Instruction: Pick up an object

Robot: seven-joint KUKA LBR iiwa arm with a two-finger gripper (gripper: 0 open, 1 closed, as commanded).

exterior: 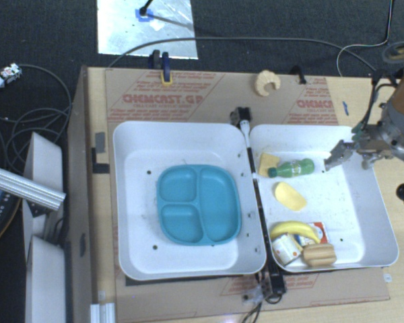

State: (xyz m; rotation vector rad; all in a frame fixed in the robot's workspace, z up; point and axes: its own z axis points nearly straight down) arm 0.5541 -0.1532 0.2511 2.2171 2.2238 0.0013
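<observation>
The gripper (338, 155) hangs over the upper right part of the right bin (374, 200), reaching in from the right, its dark fingers pointing left and down; whether they are apart or together I cannot tell, and nothing shows between them. Just to its left lies a green bottle (293, 169) on its side, its cap end toward the left, close to the fingertips but apart from them. The bottle rests partly over a yellow block (267, 161) near the bin's left wall. Below the bottle, and apart from it, lies a yellow oval piece (290, 196). Further down, in the bin's lower left corner, a banana (294, 230) curves over a small white cup (287, 249), with a tan bread roll (318, 254) touching them on the right and a red-edged card (321, 232) beneath. All of these lie well apart from the gripper. The left bin (141, 153) holds a blue divided plate (198, 204) at its middle. On the bench (188, 96) above the bins sits a small beige ring-shaped piece (267, 83).
</observation>
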